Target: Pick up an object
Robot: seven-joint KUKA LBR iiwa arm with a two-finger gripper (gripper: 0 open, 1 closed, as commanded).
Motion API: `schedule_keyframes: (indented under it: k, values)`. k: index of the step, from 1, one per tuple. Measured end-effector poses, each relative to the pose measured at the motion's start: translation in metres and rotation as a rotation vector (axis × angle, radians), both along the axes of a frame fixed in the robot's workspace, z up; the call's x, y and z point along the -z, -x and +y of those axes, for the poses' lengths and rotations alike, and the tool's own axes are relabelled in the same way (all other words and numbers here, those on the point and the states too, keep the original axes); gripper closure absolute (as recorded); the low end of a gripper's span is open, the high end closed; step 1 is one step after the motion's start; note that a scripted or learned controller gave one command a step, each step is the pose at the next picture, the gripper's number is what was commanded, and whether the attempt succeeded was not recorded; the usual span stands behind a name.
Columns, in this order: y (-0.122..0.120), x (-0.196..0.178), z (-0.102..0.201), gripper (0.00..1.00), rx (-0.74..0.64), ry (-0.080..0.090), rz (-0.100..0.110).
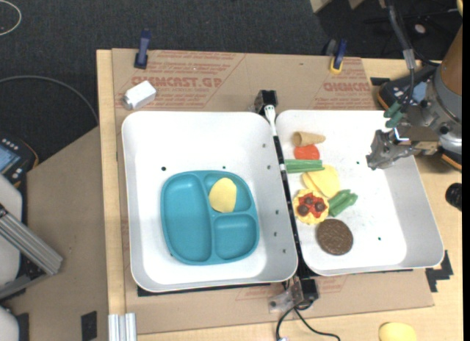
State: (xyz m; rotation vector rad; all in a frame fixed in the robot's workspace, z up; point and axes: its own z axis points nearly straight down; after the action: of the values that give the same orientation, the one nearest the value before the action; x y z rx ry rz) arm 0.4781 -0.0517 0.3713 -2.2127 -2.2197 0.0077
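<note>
Low in the right bin (411, 229), a round brown cookie (335, 236) sits below a small pizza (311, 206), yellow cheese (323, 181) and a green bean pod (342, 201) whose long axis slants up-right. A second green pod (303, 165) lies across. Right of them the claw (380, 157) hovers over bare bin floor, pinching nothing; spread or pressed together, I cannot tell. In the left bin (147, 185), a lemon (223, 195) rests on a teal tray (192, 233).
</note>
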Motion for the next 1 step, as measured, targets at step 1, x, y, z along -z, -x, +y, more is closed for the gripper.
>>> schedule_keyframes:
  k: [1]
  values:
    - [-0.0017,-0.0121,0.0554,1.0,-0.003,0.001,-0.012]
